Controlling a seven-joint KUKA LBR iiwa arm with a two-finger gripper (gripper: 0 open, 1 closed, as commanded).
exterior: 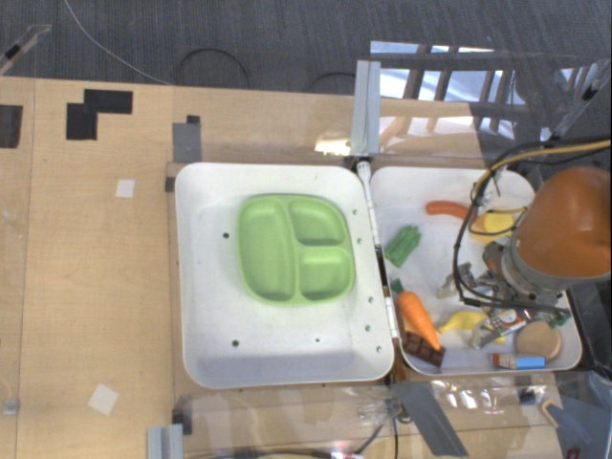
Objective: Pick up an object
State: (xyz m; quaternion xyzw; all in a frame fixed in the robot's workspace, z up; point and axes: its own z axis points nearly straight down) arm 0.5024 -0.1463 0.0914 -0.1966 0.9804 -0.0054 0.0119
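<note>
My gripper [490, 306] hangs low in the right bin [382, 194], under the orange band of the arm [569, 223]. Directly beside it on the left lies a yellow banana-like piece [459, 322]. An orange carrot [418, 317] lies further left by the bin's wall, with a brown block [422, 348] at its lower end. A tan round piece [537, 340] and a red and blue marker [519, 360] sit just below and right of the gripper. The arm hides whatever lies under it.
A green ridged piece [403, 245], a red-orange sausage shape [446, 208] and a yellow piece [497, 223] lie in the bin's upper half. The left bin [201, 352] holds a green divided plate [293, 249]. Black cables [469, 228] loop beside the wrist.
</note>
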